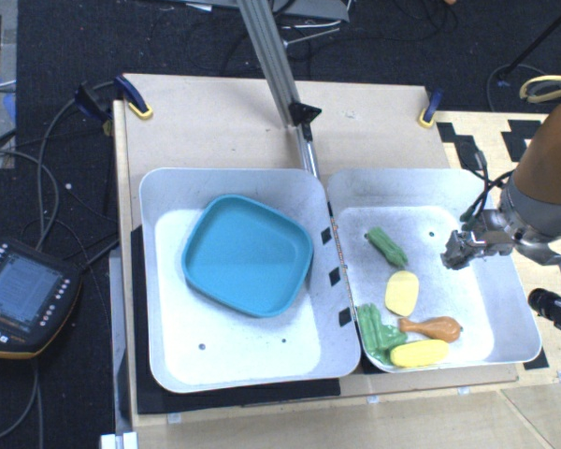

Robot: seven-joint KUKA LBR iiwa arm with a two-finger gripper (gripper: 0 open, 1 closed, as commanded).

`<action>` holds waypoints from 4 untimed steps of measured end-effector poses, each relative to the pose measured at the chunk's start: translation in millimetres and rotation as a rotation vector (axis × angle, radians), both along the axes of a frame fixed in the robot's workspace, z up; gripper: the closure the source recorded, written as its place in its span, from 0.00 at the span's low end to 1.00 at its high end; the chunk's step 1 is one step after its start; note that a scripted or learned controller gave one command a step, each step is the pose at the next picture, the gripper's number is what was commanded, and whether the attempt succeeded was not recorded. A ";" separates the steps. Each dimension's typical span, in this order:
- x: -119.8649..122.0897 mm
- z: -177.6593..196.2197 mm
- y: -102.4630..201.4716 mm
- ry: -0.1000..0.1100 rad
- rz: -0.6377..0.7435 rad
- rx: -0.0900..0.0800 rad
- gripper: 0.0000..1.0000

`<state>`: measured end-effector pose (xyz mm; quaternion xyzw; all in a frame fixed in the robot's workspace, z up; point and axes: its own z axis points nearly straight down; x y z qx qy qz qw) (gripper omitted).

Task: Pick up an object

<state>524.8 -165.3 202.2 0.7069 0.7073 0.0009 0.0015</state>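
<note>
The right bin [467, 293] holds several toy foods. A green pickle-like piece [386, 247] lies near its middle, with a pale yellow piece [402, 293] just below it. A brown drumstick [433, 326] and a bright yellow piece [419, 353] sit at the front, beside a green leafy piece [374, 330] against the front-left wall. My gripper [455, 252] hangs over the right part of this bin, right of the pickle and apart from every piece. Nothing shows between its tips.
The left bin [168, 344] holds a blue square plate [249, 253]. A slanted metal pole [271, 50] runs from the top down to the bins' shared edge. Clamps sit at the board's back corners, and a pendant [23, 297] lies at the far left.
</note>
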 end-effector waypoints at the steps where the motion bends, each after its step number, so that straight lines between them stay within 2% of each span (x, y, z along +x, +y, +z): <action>1: 0.6 34.6 0.0 0.001 0.000 0.000 1.00; 2: -3.9 43.0 57.8 0.003 0.004 0.002 1.00; 3: -6.4 30.6 109.6 0.005 0.004 0.002 1.00; 4: -3.4 33.4 156.0 0.004 0.004 0.002 1.00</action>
